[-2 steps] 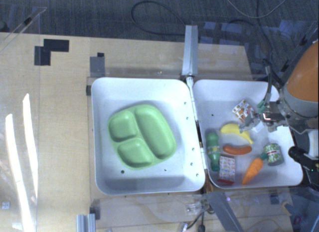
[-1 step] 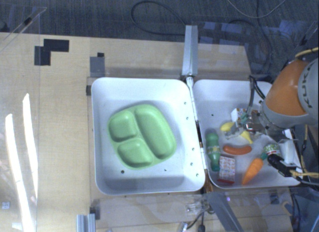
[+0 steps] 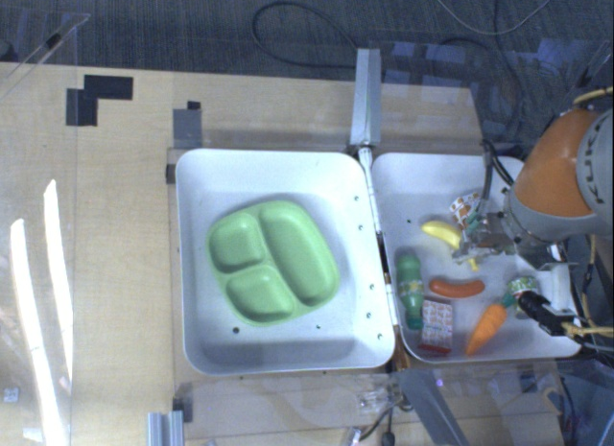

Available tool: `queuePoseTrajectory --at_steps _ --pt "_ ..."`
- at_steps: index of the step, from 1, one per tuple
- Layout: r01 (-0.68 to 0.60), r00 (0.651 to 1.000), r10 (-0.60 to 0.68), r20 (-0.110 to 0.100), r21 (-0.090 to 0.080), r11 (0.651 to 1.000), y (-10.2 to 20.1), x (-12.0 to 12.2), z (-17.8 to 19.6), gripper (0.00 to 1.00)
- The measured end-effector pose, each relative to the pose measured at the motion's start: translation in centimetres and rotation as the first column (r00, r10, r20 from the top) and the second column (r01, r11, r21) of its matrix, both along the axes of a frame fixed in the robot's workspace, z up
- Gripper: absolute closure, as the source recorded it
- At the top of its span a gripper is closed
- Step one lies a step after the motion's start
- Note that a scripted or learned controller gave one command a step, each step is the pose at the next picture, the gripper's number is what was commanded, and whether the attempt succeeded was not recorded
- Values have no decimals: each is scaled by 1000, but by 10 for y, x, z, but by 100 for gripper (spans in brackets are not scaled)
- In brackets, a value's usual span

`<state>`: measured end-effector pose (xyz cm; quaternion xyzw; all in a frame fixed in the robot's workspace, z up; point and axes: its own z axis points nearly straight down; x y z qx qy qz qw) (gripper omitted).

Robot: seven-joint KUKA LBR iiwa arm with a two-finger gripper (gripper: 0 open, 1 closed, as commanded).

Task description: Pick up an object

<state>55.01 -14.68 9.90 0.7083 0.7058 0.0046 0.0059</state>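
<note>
Dark carpet with loose black cables is seen behind a pale wooden bench (image 3: 115,271), and two white bins are set side by side on it. A green tray (image 3: 273,262) with three compartments is laid in the left bin (image 3: 192,243); nothing is seen in its compartments, so it is judged to be the place where picked things get dropped.

All the candidates are gathered in the right bin (image 3: 422,180), within easy reach of the arm. A banana (image 3: 440,234) is placed near the middle, a sausage (image 3: 458,288) just below it, a green bottle (image 3: 410,289) along the left wall, a small printed box (image 3: 436,324) at the lower edge, and a carrot (image 3: 486,327) tilted beside it. A small striped thing (image 3: 464,208) is seen above the banana, too small to be named.

Now the arm (image 3: 566,171): it is reached in from the right, its orange band bulking over the bin's right wall. The gripper (image 3: 477,246) is lowered over the middle of the right bin, just right of the banana and above the sausage. Whether the claw is spread or pinched cannot be told; the metal there is too cluttered to be read. Nothing is seen lifted, so the pick is judged not yet made, with the banana the likeliest target.
</note>
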Motion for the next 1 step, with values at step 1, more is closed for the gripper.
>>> queuePoseTrajectory --at_steps 1 --pt "199 980 -199 -10 2 980 31 21 103 100"
